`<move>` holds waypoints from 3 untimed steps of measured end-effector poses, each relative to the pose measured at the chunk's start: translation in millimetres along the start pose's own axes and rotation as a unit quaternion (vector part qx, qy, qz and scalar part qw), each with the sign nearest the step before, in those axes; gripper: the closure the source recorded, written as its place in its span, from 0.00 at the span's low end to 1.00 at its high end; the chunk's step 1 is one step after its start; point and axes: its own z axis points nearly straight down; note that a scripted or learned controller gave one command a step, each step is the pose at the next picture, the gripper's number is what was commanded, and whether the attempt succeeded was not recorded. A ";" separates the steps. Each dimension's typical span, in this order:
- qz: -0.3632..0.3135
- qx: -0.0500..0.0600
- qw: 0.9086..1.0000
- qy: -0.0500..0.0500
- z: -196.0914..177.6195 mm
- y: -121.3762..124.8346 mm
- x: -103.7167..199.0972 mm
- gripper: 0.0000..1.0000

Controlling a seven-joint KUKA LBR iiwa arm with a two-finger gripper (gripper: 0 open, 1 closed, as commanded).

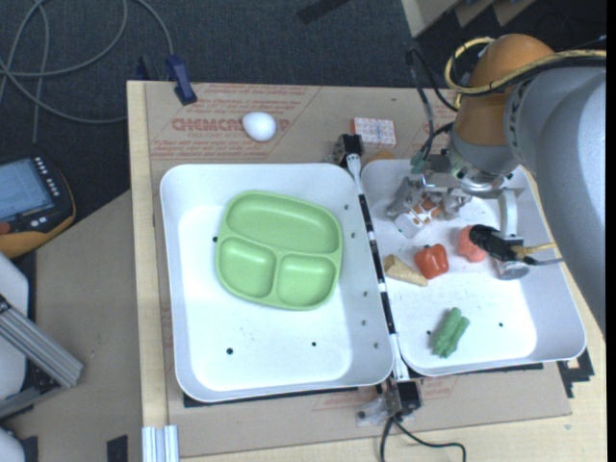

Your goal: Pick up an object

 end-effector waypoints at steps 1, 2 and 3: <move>-0.001 -0.003 1.000 0.001 -0.2 1.0 -12.2 0.00; -0.004 -0.022 1.000 -0.003 -4.6 8.4 -17.9 0.00; -0.004 -0.025 1.000 -0.006 -15.9 8.8 -20.5 1.00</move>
